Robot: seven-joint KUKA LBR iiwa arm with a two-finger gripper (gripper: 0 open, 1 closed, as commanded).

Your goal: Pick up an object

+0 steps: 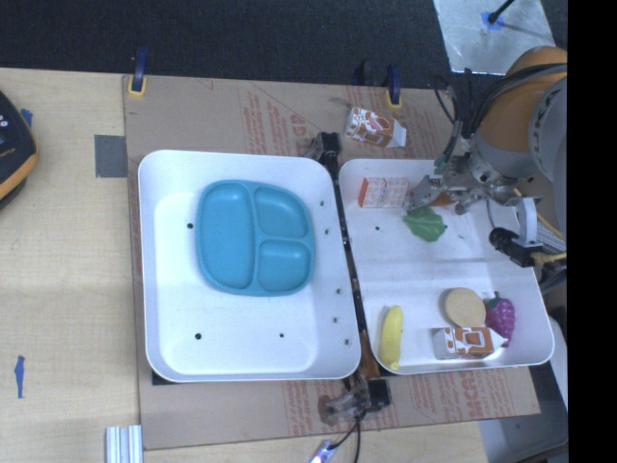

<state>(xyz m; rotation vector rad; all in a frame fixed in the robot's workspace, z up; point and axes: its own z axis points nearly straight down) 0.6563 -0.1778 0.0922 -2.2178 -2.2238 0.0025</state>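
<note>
The fingers [434,197] hovered just above the green object [424,224], their state unclear; a straight, centred descent seemed best.

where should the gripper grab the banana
Grip the banana across its middle, coming straight down from above. It lies flat and lengthwise along the right bin's left wall, so its narrow width suits the fingers there. The wall side looks tight, so a top approach with the fingers closing across the short axis seems safest.
</note>
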